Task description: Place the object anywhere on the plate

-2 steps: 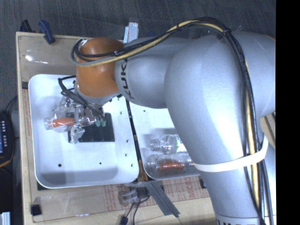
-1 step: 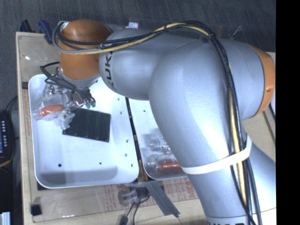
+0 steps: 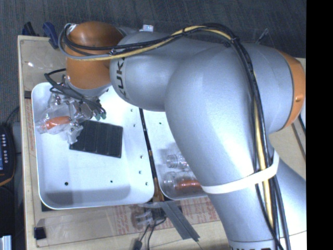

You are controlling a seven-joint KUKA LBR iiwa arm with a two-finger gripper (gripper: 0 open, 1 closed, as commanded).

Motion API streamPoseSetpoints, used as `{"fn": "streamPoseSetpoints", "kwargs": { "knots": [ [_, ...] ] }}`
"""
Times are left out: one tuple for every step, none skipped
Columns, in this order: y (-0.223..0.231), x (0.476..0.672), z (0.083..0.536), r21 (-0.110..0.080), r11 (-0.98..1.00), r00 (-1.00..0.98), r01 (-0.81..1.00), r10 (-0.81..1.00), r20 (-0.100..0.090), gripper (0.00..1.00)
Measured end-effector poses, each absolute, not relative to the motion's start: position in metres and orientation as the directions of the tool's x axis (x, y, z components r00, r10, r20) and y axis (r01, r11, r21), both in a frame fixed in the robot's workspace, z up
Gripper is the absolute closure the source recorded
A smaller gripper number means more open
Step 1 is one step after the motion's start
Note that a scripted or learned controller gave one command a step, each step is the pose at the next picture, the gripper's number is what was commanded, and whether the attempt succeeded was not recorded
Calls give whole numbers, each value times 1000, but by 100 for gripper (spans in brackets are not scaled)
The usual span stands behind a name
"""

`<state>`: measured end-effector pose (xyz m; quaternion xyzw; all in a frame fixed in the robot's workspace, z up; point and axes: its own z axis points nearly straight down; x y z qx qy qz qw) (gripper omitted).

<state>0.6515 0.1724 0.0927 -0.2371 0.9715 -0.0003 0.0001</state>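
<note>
The landmark here is the dark plate (image 3: 98, 139), a flat black rectangle lying in the left bin (image 3: 78, 191), its long side running roughly across the bin with a slight tilt. Everything the coming move depends on sits just off that plate's upper left corner.

There the gripper (image 3: 70, 120) hangs under the arm's orange wrist band (image 3: 88, 53), low over the bin floor. Whether it is clamped or released cannot be told — the metal and clear parts at the tip blur together. Beside it, on the side away from the plate, lies the object (image 3: 52, 123): a small clear, wrapper-like piece with an orange-red core, its long axis roughly level across the view, pointing from the bin's left wall toward the plate. It seems to touch or nearly touch the gripper's tip, but the view does not show it between the fingers, so a grasp cannot be claimed.

So the object lies to the left of the plate, near its upper left corner but off it, and the gripper stands between the two. The likely judgement is that the task is not yet done: the object must travel a short way right and slightly down to land on the dark surface.

The right bin (image 3: 166, 191), on the plate's far side past the divider, holds a few more clear items (image 3: 176, 163), one with a reddish part — these play no role.
</note>
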Motion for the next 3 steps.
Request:
{"fn": "streamPoseSetpoints", "kwargs": {
  "knots": [
    [172, 651, 93, -1, 888, -888, -461, -461, 0, 0],
    [194, 657, 141, 0, 934, -934, -356, -356, -1, 0],
    [178, 605, 177, 0, 845, -845, -534, -534, 2, 0]
  ]
}}
